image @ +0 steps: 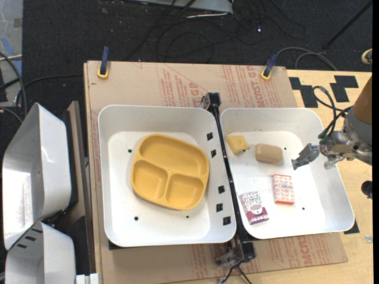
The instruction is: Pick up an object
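Resting on the counter (160,87): two white bins side by side.
Left bin (115,158): holds a yellow divided tray (170,171) near its middle.
Right bin (331,200): holds four small things.
Tool (317,154): at the right bin's right edge, fingers spread wide, gripping nothing.
Tan block (269,153): near the far edge.
Red-white packet (283,189): near the middle.
Purple-white packet (254,207): near the front left corner.
Yellow chunk (238,144): far left corner.

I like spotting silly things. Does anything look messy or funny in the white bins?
Nothing is spilled or broken. The yellow tray sits crooked in the left bin. In the right bin, the purple packet and red packet lie at different slants. The claw hangs over that bin's right side.
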{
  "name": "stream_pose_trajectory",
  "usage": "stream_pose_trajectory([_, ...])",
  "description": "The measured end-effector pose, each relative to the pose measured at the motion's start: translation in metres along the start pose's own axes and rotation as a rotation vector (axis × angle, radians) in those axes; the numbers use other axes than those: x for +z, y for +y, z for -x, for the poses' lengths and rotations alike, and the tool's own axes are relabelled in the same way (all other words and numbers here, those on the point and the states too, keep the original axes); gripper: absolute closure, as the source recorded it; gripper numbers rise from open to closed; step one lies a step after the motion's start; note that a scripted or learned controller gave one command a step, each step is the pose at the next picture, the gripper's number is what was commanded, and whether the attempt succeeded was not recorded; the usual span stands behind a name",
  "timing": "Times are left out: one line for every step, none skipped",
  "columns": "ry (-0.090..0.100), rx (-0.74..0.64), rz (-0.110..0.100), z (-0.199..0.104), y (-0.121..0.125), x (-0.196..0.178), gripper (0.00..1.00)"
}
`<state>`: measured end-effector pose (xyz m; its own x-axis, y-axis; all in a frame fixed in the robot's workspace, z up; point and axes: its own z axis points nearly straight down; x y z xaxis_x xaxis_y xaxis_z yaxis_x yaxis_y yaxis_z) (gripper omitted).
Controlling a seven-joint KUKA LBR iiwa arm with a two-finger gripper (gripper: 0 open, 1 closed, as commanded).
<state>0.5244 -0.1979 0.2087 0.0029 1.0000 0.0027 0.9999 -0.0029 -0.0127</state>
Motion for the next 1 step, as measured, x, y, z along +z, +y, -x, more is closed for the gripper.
stream_pose_trajectory([-0.003, -0.004, 0.012, -0.0004, 0.0030, -0.0068, 0.00])
